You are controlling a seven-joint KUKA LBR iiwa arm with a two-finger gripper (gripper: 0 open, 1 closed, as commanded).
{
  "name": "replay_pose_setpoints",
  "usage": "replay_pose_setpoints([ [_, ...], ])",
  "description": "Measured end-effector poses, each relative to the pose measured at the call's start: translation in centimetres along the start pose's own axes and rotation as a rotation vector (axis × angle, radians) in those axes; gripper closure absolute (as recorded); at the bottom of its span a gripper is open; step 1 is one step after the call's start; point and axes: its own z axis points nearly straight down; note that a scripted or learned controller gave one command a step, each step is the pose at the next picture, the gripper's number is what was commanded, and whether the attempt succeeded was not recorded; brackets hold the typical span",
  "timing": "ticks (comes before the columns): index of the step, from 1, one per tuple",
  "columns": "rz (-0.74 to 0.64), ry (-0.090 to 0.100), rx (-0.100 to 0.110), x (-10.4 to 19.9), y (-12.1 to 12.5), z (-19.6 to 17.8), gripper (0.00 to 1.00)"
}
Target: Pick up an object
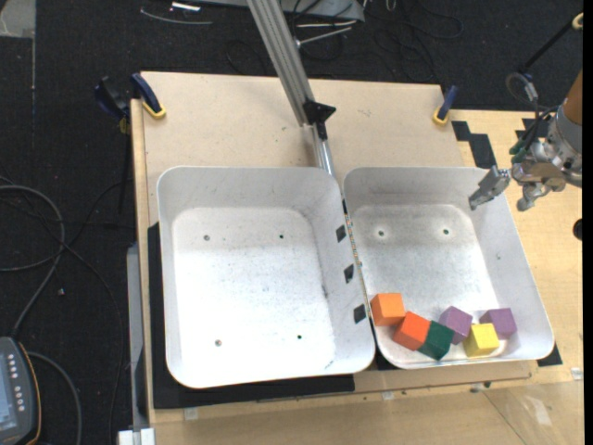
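Note:
Several small cubes lie clustered along the front edge of the right bin (pixel 422 182): an orange cube (pixel 387 306), a red-orange cube (pixel 413 328), a green cube (pixel 436 340), a purple cube (pixel 455 321), a yellow cube (pixel 481 338) and a second purple cube (pixel 501 322). My gripper (pixel 506 195) hangs over the right bin's far right corner, well behind the cubes. Its fingers are spread open with nothing between them.
The left bin (pixel 165 188) sits beside the right one, with black clips along the shared rim. A slanted metal pole (pixel 283 54) ends at the back of the bins. Blue-and-yellow clamps (pixel 146 95) grip the bench's back corners.

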Motion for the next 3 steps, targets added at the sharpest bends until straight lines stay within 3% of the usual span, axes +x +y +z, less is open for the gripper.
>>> replay_pose_setpoints([
  [1,0.004,0.001,0.002,0.7,-3.5,0.7,0.0],
  [2,-0.001,0.001,0.001,5.0,-3.5,15.0,0.0],
  [3,0.002,-0.003,-0.01,2.8,-3.9,-1.5,0.0],
])
